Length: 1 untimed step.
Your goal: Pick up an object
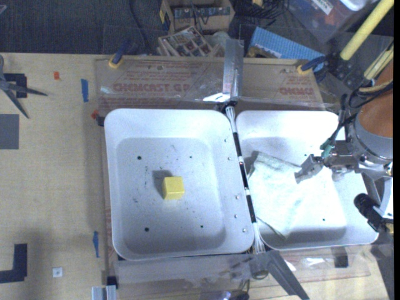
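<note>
A small yellow cube (174,187) lies near the middle of the left bin (125,136). My gripper (307,169) hangs over the right bin (281,127), on its right side, pointing left and far from the cube. A grey streak (270,161) lies on the right bin's floor just left of the gripper; I cannot tell whether it is an object or a shadow. Nothing shows between the fingers.
A raised divider (240,180) separates the two bins. A cardboard sheet (169,83) lies behind them, with a metal post (232,67) at the middle. Cables and boxes crowd the back right. Bare wooden bench (44,167) stretches to the left.
</note>
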{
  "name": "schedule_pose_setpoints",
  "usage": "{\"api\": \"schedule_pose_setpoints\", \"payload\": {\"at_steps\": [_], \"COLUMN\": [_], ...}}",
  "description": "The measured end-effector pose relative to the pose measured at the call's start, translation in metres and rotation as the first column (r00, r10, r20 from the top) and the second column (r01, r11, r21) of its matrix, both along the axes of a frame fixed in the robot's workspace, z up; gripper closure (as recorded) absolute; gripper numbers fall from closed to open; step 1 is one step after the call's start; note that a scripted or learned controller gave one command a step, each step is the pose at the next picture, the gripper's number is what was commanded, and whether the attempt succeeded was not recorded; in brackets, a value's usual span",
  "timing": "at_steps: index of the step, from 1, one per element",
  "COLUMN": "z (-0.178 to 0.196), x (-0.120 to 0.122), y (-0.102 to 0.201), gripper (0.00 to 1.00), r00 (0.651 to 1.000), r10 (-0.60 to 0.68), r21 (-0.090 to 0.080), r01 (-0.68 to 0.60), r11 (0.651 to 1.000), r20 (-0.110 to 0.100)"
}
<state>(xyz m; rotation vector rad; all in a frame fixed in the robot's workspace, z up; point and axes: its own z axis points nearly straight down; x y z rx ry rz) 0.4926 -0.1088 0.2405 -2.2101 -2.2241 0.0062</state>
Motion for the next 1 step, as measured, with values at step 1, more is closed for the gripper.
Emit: {"api": "schedule_pose_setpoints", "payload": {"at_steps": [1], "z": [-0.0941], "x": [0.1135], "y": [-0.0165], "gripper": [0.0], "r00": [0.998], "r10": [-0.058], "r21": [-0.001], "r01": [0.058], "r11": [0.998], "r20": [0.004]}}
